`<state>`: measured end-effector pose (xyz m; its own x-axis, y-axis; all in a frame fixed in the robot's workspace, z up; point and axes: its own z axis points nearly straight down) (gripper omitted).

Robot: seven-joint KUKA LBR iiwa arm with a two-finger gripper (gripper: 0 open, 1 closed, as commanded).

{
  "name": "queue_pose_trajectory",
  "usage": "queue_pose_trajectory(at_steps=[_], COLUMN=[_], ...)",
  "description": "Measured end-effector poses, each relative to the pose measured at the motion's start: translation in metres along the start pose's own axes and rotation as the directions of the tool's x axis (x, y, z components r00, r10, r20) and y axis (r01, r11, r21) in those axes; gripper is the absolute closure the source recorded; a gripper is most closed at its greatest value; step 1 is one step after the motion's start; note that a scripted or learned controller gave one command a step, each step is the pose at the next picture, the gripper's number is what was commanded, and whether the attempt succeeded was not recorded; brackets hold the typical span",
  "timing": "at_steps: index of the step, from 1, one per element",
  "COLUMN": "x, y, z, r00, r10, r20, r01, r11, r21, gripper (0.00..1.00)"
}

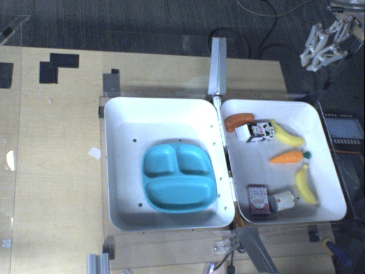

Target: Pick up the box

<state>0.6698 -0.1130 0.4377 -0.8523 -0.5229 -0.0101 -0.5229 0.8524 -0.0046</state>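
Pincer (324,45) far above box (258,200)

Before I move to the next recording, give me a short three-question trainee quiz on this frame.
1. True or false: the carrot shares a bin with the dark red box.
2. What lies in the left bin? A) a cup B) a blue plate C) a spoon
3. How many bananas lie in the right bin?
Key: 1 true; 2 B; 3 two.
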Motion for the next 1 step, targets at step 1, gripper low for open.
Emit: queue_pose_trajectory(at_steps=[1], x=[0.0421], y=[-0.0688], z=[-0.0011], r00=[0.995], r10=[-0.099], r20=[0.001], r01=[0.099], r11=[0.995], r21=[0.003], gripper=[1.0])
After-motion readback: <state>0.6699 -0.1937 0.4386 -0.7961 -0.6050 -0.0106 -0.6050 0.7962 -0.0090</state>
